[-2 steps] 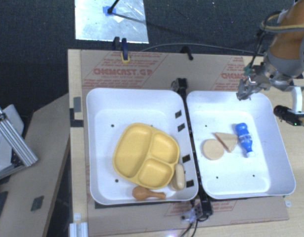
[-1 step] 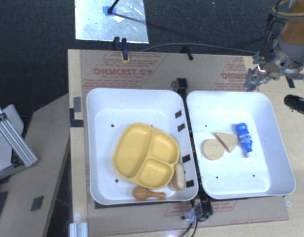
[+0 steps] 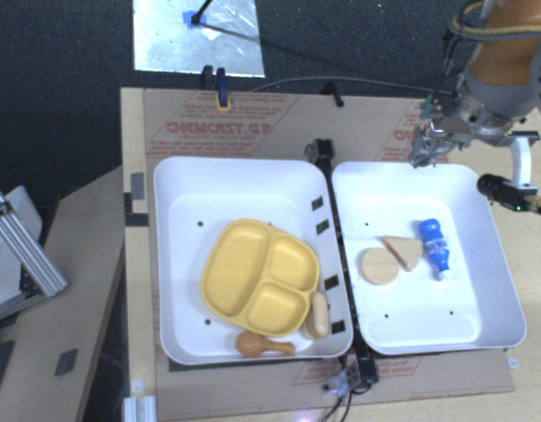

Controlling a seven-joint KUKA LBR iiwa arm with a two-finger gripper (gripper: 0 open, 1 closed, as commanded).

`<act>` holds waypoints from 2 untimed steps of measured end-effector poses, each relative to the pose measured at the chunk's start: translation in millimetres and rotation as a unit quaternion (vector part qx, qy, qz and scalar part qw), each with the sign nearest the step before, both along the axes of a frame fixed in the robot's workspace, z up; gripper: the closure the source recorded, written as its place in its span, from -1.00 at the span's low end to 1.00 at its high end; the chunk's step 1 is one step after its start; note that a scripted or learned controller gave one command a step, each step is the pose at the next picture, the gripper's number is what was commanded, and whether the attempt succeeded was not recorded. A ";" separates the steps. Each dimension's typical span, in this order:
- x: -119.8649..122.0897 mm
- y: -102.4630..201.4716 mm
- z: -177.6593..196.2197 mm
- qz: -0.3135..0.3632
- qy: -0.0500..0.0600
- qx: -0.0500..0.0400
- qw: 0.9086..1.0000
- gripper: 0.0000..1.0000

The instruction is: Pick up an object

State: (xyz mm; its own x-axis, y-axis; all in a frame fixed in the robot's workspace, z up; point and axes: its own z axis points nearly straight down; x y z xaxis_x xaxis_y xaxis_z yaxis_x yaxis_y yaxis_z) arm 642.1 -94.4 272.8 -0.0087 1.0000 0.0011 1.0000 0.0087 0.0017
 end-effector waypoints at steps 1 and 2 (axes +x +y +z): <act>-15.0 55.4 -14.4 0.000 0.001 0.000 1.000 1.00; -34.2 112.5 -27.3 0.001 0.001 0.001 1.000 1.00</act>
State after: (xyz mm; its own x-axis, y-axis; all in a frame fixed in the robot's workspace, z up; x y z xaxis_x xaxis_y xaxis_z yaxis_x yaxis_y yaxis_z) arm 607.8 18.1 245.5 -0.0098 0.9999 0.0027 1.0000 0.0098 -0.0004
